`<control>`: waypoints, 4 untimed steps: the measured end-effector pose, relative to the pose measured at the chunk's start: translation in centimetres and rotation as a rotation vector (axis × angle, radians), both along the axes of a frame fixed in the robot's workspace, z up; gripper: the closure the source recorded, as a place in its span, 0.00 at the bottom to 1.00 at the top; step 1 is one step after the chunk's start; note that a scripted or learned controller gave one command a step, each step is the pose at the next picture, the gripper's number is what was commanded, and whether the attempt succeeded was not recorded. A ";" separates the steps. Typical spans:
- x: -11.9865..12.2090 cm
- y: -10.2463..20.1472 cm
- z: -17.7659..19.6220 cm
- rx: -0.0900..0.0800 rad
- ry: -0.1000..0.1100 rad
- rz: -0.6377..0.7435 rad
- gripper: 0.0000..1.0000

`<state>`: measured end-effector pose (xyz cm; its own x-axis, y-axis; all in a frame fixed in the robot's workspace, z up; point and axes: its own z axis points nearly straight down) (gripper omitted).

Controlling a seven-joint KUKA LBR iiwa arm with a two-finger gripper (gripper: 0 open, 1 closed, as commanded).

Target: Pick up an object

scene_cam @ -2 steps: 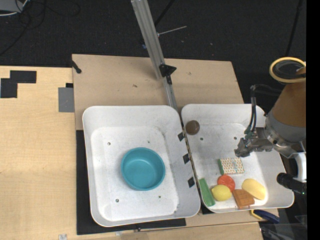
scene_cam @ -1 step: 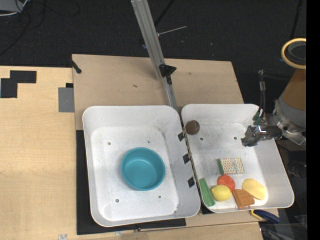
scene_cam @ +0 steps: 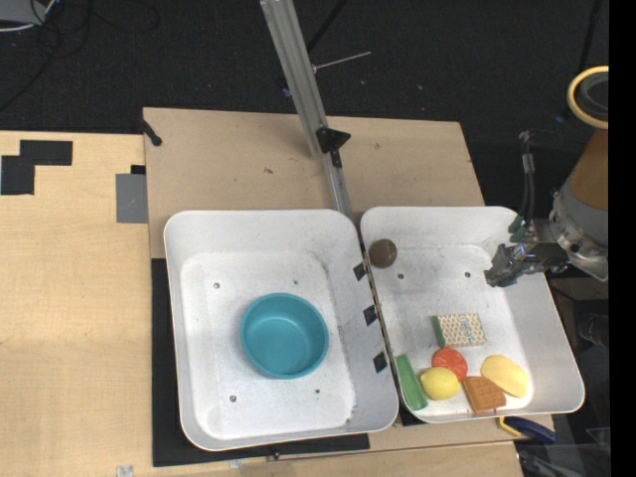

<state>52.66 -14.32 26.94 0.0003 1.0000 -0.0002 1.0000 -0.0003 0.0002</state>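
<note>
Claw (scene_cam: 504, 264) hung over right bin's (scene_cam: 467, 225) right edge; how far open, could not tell, nothing seen in it. Near end of that bin held yellow ball (scene_cam: 439, 383), red ball (scene_cam: 450, 360), patterned block (scene_cam: 460, 328). Blue bowl (scene_cam: 284, 334) sat in left bin (scene_cam: 199, 237).

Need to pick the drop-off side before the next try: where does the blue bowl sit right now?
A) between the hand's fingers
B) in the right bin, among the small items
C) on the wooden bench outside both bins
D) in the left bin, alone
D: the blue bowl rests on the floor of the left bin, with no other item around it, while the hand hovers at the right bin's far edge.
</note>
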 end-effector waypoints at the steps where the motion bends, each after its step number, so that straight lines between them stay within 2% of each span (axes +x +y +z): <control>1: -1.1 4.5 -1.0 0.001 0.002 0.003 1.00; 3: -1.7 14.8 -3.9 0.001 0.002 0.004 1.00; 4: -2.8 20.2 -4.5 0.001 0.002 0.004 1.00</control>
